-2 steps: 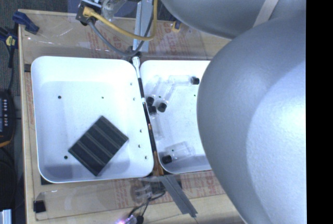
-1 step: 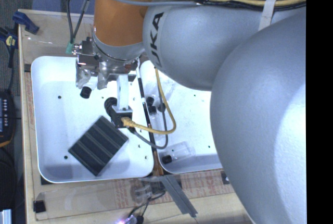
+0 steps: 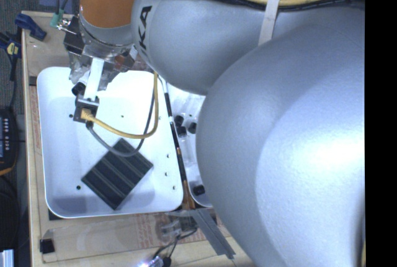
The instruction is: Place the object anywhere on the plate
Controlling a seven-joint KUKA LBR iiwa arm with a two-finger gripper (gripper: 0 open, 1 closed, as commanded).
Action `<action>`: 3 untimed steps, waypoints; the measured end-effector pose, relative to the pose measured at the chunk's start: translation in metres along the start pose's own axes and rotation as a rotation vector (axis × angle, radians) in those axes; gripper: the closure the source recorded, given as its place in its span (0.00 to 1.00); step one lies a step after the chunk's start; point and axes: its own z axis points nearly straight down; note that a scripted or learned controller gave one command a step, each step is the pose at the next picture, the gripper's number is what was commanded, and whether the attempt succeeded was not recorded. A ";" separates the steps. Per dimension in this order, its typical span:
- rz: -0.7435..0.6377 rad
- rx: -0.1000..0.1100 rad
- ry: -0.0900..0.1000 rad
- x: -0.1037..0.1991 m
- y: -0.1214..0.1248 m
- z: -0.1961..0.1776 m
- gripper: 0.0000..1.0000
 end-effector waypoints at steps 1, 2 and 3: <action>-0.312 0.002 0.000 -0.058 -0.057 -0.030 1.00; -0.215 0.000 0.001 0.002 0.003 -0.091 1.00; -0.487 0.001 0.000 -0.050 -0.074 -0.079 1.00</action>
